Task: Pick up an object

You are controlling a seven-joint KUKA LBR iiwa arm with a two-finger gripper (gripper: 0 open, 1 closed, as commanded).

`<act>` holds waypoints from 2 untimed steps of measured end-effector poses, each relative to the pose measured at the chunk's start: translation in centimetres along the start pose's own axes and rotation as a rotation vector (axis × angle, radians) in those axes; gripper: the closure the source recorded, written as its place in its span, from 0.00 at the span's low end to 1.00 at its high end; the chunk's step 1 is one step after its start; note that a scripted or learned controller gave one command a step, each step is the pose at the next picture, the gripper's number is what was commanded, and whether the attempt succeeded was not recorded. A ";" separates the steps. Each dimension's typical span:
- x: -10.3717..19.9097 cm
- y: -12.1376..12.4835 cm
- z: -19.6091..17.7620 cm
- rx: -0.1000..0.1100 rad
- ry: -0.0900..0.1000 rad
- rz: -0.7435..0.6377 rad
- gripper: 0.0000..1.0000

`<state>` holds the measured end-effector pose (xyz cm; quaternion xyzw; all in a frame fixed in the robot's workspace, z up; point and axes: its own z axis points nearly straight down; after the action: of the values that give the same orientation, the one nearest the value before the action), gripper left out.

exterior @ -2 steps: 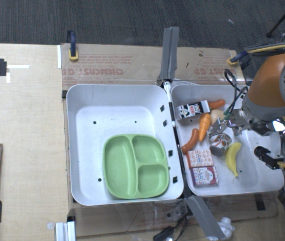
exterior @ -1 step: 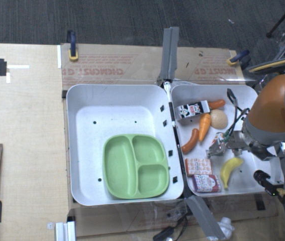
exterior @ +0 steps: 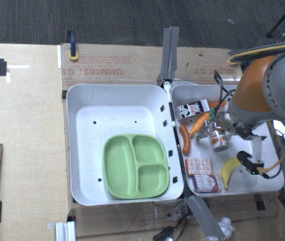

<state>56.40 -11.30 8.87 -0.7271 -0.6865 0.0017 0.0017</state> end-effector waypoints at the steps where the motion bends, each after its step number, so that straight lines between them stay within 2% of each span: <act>1: -0.1 -0.1 -0.6 0.004 0.000 0.002 1.00; 2: -4.4 1.4 -7.5 0.000 -0.001 0.144 1.00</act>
<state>57.61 -15.76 16.39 -0.7748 -0.6322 0.0022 0.0010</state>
